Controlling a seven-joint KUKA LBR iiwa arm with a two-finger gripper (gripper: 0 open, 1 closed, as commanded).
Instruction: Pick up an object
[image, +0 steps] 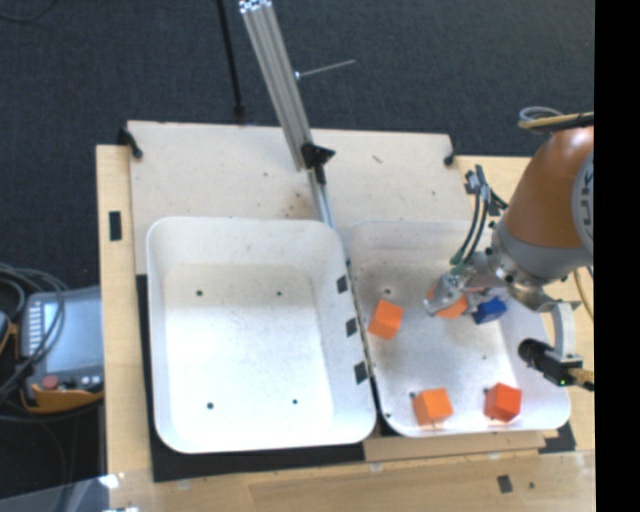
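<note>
My gripper (447, 297) reaches in from the right and hangs low over the right bin (400, 260). An orange piece (453, 309) sits right at its tips, partly covered by them. A blue block (489, 311) lies just to the right of that piece, under the wrist. An orange cube (385, 319) rests to the left of the gripper, apart from it. Two more orange blocks lie near the bin's front edge, one in the middle (432, 405) and a redder one to its right (503, 401).
The left bin (240, 330) lies beside the right one with a black divider between them. A slanted aluminium rail (285, 95) rises from behind the bins. A control pendant (60, 345) with cables sits off the bench at the far left.
</note>
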